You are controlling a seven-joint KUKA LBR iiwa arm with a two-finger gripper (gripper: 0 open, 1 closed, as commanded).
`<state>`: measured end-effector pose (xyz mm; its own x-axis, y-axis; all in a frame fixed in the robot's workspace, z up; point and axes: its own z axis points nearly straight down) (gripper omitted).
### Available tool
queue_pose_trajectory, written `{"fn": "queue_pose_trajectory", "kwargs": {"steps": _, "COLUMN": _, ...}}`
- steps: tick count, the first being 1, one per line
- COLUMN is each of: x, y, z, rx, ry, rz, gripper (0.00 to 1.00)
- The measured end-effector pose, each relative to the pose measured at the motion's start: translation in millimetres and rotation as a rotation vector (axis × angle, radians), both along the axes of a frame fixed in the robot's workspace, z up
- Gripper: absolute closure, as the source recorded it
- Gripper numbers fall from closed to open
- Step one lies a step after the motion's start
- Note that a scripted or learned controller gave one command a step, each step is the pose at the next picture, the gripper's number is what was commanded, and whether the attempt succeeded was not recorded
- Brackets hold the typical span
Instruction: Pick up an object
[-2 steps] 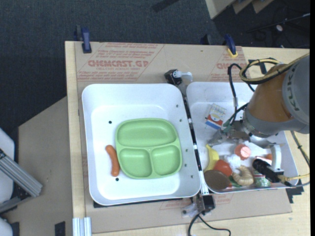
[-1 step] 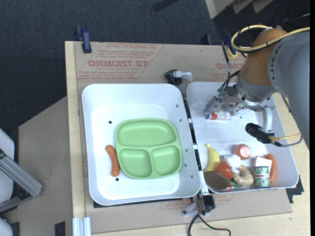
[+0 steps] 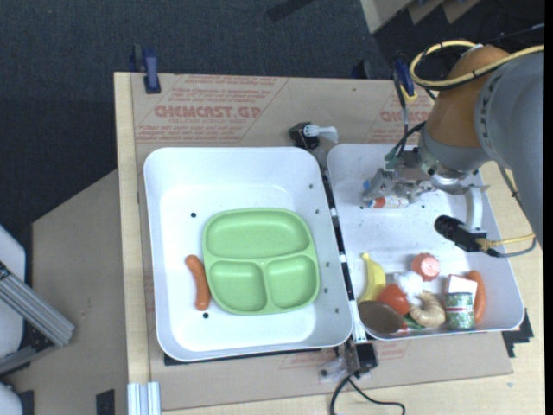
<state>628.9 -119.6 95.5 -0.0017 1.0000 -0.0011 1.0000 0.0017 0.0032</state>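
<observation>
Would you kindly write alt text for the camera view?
The gripper hangs over the right bin's far end, away from the toy foods piled at its near end. The left bin holds a green tray beside a sausage.

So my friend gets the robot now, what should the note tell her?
End effector: low over the back of the right bin, away from the food; I cannot tell its grip, and nothing shows held.
Right bin, front corner: a pile of toy food, with a banana, a tomato and a small can.
Left bin: a green divided plate and a sausage lying just left of it.
Done: nothing picked up yet.
Left: choose one object, close on it, lift.
</observation>
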Motion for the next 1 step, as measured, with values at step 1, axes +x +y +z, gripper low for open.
{"fn": "queue_pose_trajectory", "kwargs": {"steps": 1, "x": 1.3, "y": 92.1, "z": 95.5, "rx": 0.003, "ry": -0.006, "rz": 0.007, "gripper": 1.00}}
